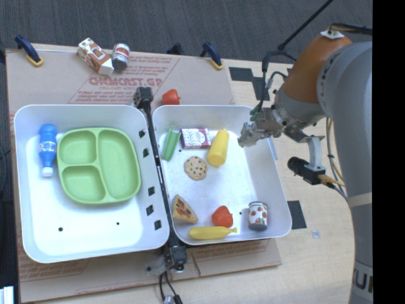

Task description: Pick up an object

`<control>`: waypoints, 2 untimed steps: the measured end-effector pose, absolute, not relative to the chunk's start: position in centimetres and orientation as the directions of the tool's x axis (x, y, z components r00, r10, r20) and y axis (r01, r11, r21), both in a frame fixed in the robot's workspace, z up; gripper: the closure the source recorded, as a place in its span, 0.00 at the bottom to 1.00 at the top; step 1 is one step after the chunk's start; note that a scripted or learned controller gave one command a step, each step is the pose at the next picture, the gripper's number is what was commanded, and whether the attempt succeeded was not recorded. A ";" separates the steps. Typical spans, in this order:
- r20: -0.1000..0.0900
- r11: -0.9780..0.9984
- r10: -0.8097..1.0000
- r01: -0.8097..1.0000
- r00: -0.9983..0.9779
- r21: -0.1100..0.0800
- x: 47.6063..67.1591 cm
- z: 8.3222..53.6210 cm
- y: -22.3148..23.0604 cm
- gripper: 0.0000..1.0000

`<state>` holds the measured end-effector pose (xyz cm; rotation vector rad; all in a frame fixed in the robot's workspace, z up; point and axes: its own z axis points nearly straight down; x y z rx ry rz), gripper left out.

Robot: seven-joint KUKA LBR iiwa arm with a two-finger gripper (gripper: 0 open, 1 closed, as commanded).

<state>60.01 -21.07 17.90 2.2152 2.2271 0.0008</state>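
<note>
Gripper [248, 135] hovering over right bin's [269, 189] far-right rim, nothing visibly held; jaw state: cannot tell. Nearest: yellow bottle [218, 147], just left, lying in bin beside cookie [196, 168] and purple box [195, 137]. Can [257, 215] near front corner.

A bench [253, 75] carried a cardboard sheet [126, 81] bearing two white bins, left [25, 189] and right [269, 182]. At twelve o'clock lay a small carton [93, 54], a can [120, 56] and a red toy [170, 97].
</note>
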 end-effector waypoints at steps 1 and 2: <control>0.000 0.006 1.000 1.000 -0.006 0.000 60.0 17.9 -21.1 0.00; 0.002 0.005 1.000 1.000 -0.005 -0.005 53.5 9.1 -17.1 0.00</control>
